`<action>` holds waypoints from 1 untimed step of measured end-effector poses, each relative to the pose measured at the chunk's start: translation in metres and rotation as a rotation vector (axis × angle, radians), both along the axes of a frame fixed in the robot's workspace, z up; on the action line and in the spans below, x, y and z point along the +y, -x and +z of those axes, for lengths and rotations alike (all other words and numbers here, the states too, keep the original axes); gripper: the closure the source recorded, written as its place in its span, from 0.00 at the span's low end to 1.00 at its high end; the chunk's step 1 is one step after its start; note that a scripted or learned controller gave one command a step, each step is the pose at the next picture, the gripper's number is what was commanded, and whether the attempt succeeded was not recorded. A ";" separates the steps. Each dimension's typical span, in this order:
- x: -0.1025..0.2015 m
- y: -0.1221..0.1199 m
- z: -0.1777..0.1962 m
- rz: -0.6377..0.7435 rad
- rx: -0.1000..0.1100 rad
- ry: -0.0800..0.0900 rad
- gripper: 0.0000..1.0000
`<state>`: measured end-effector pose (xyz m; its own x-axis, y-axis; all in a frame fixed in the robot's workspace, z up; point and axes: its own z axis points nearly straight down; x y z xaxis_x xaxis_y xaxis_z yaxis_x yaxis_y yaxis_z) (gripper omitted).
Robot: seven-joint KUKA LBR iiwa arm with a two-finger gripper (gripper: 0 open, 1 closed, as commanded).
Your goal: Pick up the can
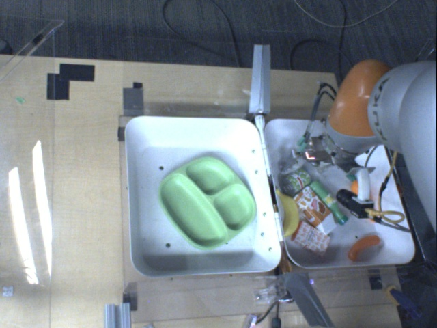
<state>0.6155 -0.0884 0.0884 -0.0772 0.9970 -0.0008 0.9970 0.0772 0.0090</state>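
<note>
The arm (403,104) comes in from three o'clock and bends down over the right bin (403,255), its orange band (355,108) above the wrist. The pincer (311,152) hangs over the far-left part of that bin, at about eleven o'clock of the bin's middle. Whether it stands wide or narrow I cannot tell; the wrist covers it from above, and nothing can be seen held in it.

The can (298,181), green-labelled and lying on its side, rests just below the pincer at its six o'clock, close to the bin's left wall. Whether the two touch cannot be told.

Around the can lies clutter: a yellow banana-like piece (290,214) at the can's six o'clock, against the left wall; a red-and-white box (314,205) beside it; a packet (311,238) at the bin's seven o'clock; a dark marker (355,202) near the middle; a white bottle (362,182) at two o'clock of the middle; an orange ball (365,247) at five o'clock.

The left bin (143,251) holds a green divided tray (207,200), set aslant in its middle. Both bins sit on the bench (61,203).
</note>
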 end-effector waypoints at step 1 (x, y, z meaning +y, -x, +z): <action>-0.002 0.056 0.000 -0.419 -0.002 -0.005 0.00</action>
<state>0.5595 -0.0903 0.0888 0.3350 0.9422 0.0049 0.9422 -0.3350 0.0105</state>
